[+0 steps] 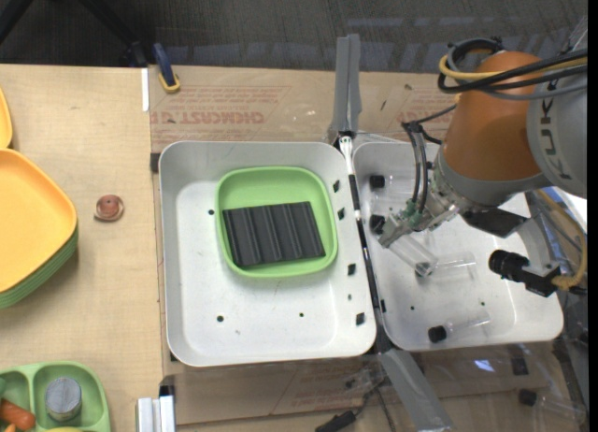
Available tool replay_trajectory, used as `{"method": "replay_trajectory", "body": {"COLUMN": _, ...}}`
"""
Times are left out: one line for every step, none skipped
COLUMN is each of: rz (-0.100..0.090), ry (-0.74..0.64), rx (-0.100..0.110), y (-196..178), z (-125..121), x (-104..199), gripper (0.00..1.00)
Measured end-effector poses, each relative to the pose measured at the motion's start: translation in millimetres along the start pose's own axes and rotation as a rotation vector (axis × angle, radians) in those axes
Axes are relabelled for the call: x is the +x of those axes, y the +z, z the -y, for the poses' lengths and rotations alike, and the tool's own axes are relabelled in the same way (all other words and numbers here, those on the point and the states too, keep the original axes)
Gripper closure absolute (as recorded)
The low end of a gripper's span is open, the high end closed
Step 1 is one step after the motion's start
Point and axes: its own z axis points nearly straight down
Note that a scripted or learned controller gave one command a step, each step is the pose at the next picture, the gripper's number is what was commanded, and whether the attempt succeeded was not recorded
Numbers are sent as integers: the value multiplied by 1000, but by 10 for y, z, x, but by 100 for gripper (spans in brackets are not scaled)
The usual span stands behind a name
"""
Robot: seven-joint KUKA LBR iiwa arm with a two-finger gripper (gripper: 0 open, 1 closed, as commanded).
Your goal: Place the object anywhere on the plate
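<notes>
Green plate (277,187) holds a dark ribbed slab (277,234), centred toward 6 o'clock. Looks stiff, flat, light; grip across the short edges. Gripper (408,224) over the right bin (523,327), 3 o'clock of the plate; jaw state unreadable.

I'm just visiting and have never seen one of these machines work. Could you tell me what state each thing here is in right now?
green plate: sits flat in the left bin.
dark ribbed object: lies flat on the green plate.
gripper: low over the right bin; open or shut, I cannot tell.
yellow plates: stacked on the bench, left of the bins.
</notes>
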Motion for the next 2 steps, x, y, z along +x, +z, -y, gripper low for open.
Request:
{"method": "replay_trajectory", "body": {"rz": 0, "ry": -70, "rx": 1, "y": 162, "z": -334, "x": 282, "gripper": 100}}
{"method": "replay_trajectory", "body": {"rz": 0, "ry": -69, "rx": 1, "y": 161, "z": -333, "x": 280, "gripper": 0}}
